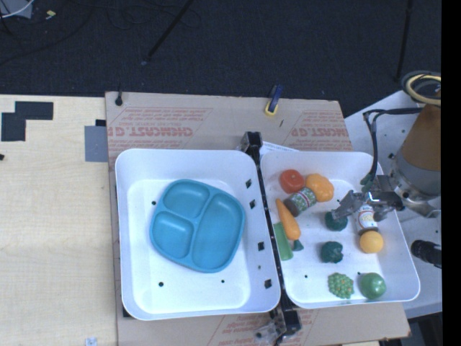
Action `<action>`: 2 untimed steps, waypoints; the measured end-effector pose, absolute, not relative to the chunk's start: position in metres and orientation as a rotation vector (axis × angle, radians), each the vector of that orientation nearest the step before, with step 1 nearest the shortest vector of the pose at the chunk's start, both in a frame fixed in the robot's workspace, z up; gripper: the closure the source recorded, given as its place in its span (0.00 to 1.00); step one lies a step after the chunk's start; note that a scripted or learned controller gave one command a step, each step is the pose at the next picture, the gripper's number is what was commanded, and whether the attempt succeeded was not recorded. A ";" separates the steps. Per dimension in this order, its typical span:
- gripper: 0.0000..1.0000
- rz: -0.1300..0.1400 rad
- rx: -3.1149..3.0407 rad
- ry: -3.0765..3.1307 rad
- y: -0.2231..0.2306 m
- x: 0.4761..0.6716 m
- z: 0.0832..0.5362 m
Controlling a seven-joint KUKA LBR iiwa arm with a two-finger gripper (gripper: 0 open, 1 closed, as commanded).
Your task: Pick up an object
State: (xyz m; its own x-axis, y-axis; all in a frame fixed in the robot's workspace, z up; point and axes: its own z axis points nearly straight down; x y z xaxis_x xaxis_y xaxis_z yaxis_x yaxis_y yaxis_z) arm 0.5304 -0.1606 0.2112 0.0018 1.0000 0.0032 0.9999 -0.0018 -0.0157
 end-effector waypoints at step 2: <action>0.00 0.006 -2.215 -2.218 -0.158 0.531 0.175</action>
